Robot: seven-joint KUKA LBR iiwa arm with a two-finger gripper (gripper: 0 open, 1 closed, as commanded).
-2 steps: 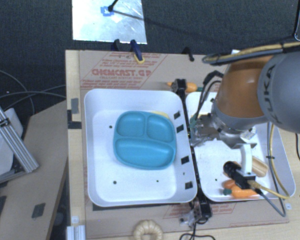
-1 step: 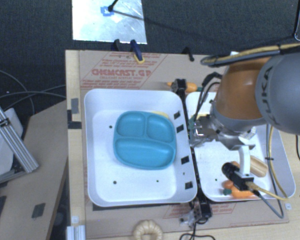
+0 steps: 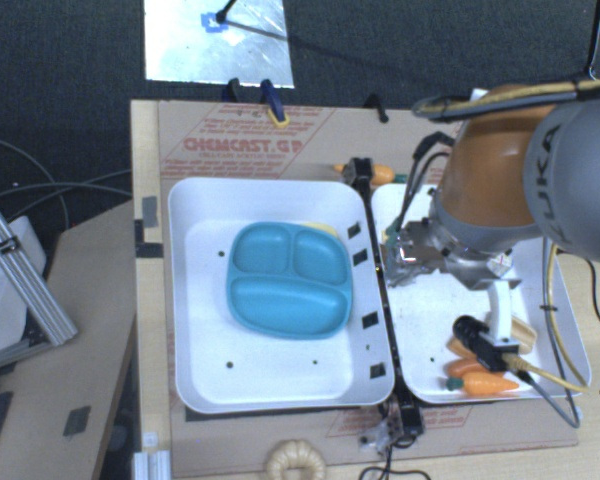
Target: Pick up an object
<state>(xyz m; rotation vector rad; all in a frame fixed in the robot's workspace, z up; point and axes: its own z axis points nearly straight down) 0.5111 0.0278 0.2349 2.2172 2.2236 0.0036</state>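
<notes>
Landmark: the blue plate [image 3: 288, 278], a moulded three-compartment dish with rounded corners and a smooth matt face, lying flat in the middle of the left bin [image 3: 208, 370].

Gripper [image 3: 408, 253]: to the right of the blue plate, just across the wall between the two bins, low over the near edge of the right bin [image 3: 420, 340]. The wrist hides its working end. Whether it is wide or narrow cannot be told, and nothing is seen held.

Candidate object: the orange carrot-shaped pieces [image 3: 483, 382], further right of the plate and nearer the camera, well apart from the gripper, lying on the right bin's floor. At least two lie close together; whether they touch cannot be told.

Handling, as judged: small, light, probably hard plastic, tapered and somewhat slick. Grasp across the thicker end, square to the long axis. A hold near the tip would likely squeeze the piece out.

The plate itself looks stiff but broad and low. Only its raised rim offers a hold.

Other items: a yellow item [image 3: 323, 229] shows at the plate's far right edge, mostly hidden. Both bins are glossy white plastic on a printed cardboard sheet [image 3: 242, 140] over the tabletop [image 3: 90, 268].
</notes>
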